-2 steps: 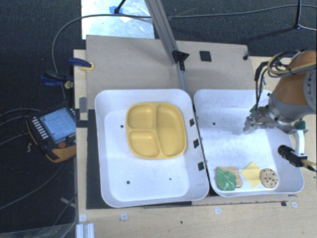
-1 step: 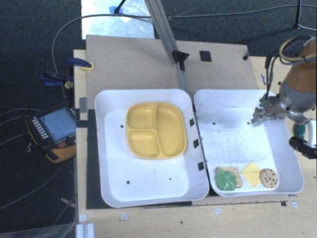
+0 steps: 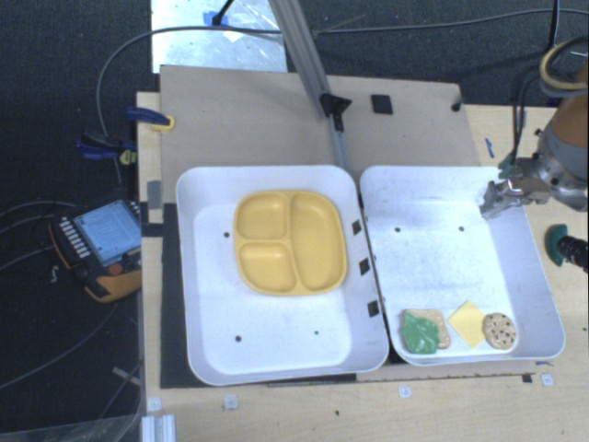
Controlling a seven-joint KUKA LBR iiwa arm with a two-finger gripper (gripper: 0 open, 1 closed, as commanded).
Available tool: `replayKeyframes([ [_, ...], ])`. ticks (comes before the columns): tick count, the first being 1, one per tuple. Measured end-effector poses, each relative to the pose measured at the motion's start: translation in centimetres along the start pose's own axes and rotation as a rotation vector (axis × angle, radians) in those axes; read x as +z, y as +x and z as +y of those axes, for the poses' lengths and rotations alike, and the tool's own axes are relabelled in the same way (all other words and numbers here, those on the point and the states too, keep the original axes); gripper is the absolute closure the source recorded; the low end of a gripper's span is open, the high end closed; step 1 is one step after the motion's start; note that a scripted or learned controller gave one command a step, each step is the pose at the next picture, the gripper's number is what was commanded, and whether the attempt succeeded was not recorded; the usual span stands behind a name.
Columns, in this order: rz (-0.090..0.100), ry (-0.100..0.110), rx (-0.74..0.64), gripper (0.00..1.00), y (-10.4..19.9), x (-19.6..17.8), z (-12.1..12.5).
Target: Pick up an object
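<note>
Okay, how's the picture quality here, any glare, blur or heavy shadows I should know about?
Camera view: lighting is even and shadows soft; the yellow plate reads sharp. The shiny sheet beyond the bench glares bright white. The gripper at the right bin looks soft, details hard to make out. The small food items are slightly fuzzy.

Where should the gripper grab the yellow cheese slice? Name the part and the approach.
Take the yellow cheese slice across two opposite edges, coming straight down. It lies flat, a thin square turned like a diamond, between the green-topped toast and the round cracker, so side approaches look crowded.
</note>
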State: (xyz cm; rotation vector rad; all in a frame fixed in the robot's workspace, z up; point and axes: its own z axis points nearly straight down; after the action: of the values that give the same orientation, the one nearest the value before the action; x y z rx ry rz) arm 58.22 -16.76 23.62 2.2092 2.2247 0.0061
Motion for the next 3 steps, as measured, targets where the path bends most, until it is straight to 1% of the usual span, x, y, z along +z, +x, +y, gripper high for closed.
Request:
replayKeyframes([
  [1, 0.0, 0.001, 0.0, 1.0, 0.0, -5.4, 0.2],
  [2, 0.003, 0.008, -0.001, 1.0, 4.5, -3.6, -1.4],
  [3, 0.003, 0.005, -0.003, 1.0, 10.1, -3.7, -2.4],
])
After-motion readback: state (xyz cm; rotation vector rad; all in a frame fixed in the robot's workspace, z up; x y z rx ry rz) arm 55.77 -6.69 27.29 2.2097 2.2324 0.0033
